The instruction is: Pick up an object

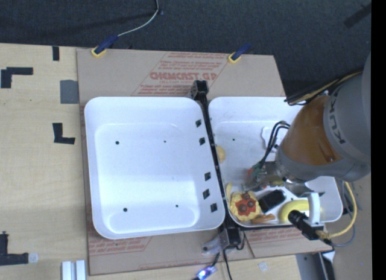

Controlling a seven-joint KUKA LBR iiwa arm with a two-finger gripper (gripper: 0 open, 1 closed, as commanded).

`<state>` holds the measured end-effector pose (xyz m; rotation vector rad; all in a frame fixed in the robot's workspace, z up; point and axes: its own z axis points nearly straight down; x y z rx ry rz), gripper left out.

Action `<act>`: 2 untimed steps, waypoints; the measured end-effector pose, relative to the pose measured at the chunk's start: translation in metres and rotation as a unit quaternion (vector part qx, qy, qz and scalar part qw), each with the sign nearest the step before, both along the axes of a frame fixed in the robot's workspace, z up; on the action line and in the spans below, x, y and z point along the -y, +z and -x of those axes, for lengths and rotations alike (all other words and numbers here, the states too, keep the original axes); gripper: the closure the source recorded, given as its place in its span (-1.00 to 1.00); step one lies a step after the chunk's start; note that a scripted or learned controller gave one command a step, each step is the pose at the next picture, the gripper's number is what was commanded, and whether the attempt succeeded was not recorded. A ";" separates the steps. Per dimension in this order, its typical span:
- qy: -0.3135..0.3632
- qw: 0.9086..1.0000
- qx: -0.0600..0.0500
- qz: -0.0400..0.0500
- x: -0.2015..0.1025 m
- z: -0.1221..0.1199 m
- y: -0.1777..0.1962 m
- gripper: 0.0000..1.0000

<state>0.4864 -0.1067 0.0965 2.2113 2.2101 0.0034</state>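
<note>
Arm [329, 134] low over right bin [241, 113], crowding red-yellow toy [243, 205] & yellow piece [288, 209]; fingers' state unclear

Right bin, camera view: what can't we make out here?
- Claw: the wrist and cabling cover it, so its state and any contact are hidden.
- Red and yellow object in the right bin: too small and blurred to identify.
- Yellow object: partly hidden behind the black and white arm hardware.
- Arm: cut off by the right edge.
- Bin floor under the arm: hidden.
</note>
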 end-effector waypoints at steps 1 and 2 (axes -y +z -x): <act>0.003 1.000 0.000 -0.003 -0.008 -0.105 0.079 1.00; 0.004 1.000 0.004 -0.004 -0.060 -0.132 0.322 1.00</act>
